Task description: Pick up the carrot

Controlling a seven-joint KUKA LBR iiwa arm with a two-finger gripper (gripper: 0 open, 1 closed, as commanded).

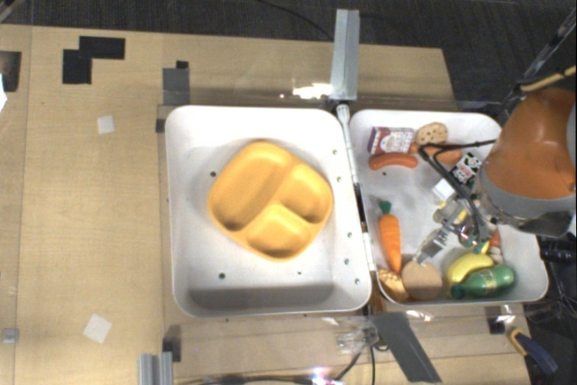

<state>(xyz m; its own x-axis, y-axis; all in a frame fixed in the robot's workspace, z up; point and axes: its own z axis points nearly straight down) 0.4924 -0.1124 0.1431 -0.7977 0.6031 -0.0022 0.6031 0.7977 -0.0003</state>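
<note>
One carrot (389,241) lies in the right bin (532,288), just left of the gripper (444,239) and apart from it, green top pointing away from the camera. Whether the gripper is released or clenched cannot be told. A banana (470,266) sits just below-right of the gripper.

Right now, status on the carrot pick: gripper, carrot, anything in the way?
Gripper low in right bin, right of carrot, holding nothing visible. Carrot lies free near bin's left wall. Bread piece crowds its lower tip.
</note>
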